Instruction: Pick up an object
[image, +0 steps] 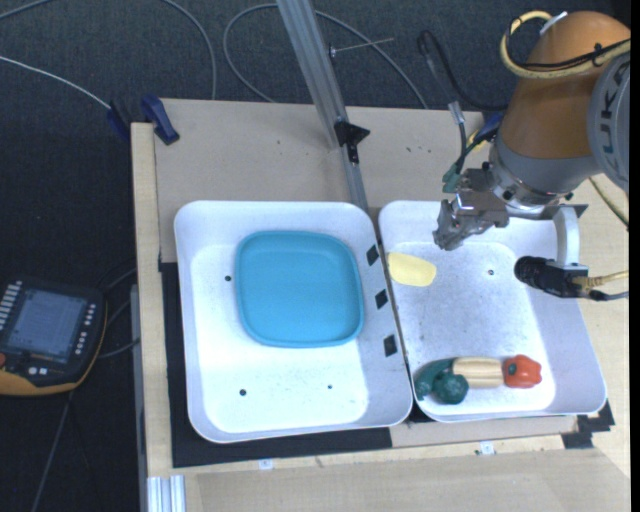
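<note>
Holding four objects, right bin (570, 330)

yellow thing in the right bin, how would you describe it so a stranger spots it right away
Start at the right bin of the two white ones. Along its left wall, in the upper part, lies the yellow piece, just below and left of the claw. It lies alone, flat and pale yellow; the other items cluster at the bin's bottom edge.

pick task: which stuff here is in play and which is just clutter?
In play: gripper; right bin items: yellow piece, green object, tan object, red object.

Clutter: blue plate in left bin; pendant; cables; blue clamp.
</note>
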